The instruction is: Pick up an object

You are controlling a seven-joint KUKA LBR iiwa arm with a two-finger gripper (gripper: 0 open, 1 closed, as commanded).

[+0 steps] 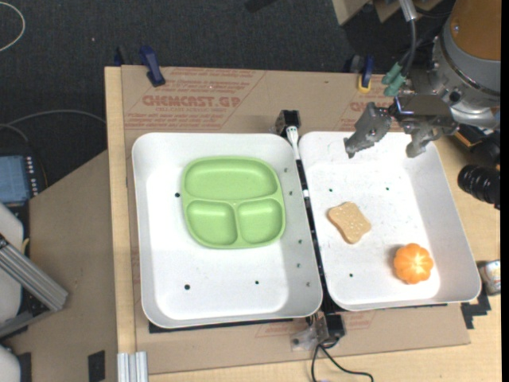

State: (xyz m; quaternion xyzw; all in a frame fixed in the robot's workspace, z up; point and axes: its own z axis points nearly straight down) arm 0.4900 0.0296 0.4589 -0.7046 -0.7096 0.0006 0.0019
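Gripper (pixel 386 143) spread wide, nothing btwn fingers — hanging over the far edge of the right bin (pixel 453 221), prob staged for a descent. Candidates sit nearer: toast slice (pixel 349 222) mid-bin, orange (pixel 413 263) near front-right corner, apart. Green divided tray (pixel 233 201) in left bin (pixel 159 269).

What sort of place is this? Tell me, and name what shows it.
Probably a robotics lab bench set up for pick-up trials. Two white bins sit clamped to a cardboard sheet, holding toy food: a bread slice and an orange. The arm's hand hangs above the right bin, with loose cables nearby.
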